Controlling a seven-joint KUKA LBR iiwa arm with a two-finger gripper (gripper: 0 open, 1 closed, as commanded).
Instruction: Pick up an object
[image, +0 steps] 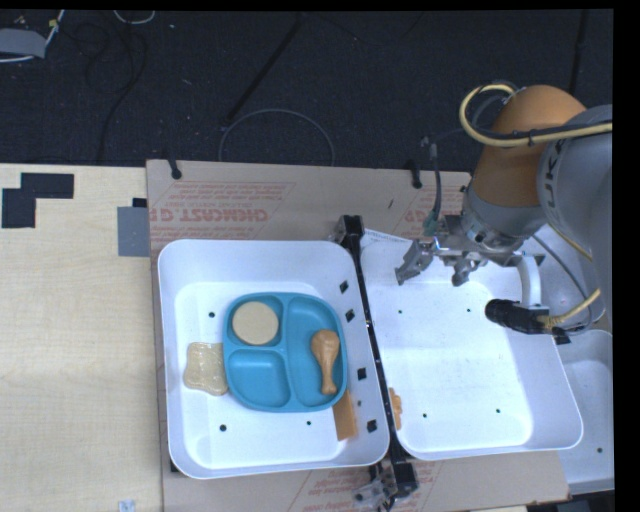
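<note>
**Q:** Where did the objects lie?

**A:** All in the left bin (175, 300). A blue divided tray (270, 380) sat in its middle, carrying a round tan cookie-like disc (254, 322) in the upper-left compartment and a toy drumstick (326, 360) in the right one. The drumstick's long axis ran roughly up and down the view, knob end toward the top. A pale slice of toast (205, 368) lay touching the tray's left edge, and a brown strip (344, 418) lay at its lower right corner, near the divider between the bins.

**Q:** And the claw?

**A:** The claw (438, 262) hung over the far edge of the right bin (470, 400), its two fingers spread apart with nothing between them. A small orange piece (396, 408) sat against that bin's left wall.

**Q:** Which way would the coming move run?

**A:** Judged from the layout, leftward and toward the near side, across the divider. The drumstick was the closest tray item to the claw; the toast was farthest. A grip across the drumstick's narrow shaft would likely suit best.

**Q:** The setting?

**A:** Both bins rested on a cardboard sheet (300, 195) atop the pale worktop (70, 350).
</note>
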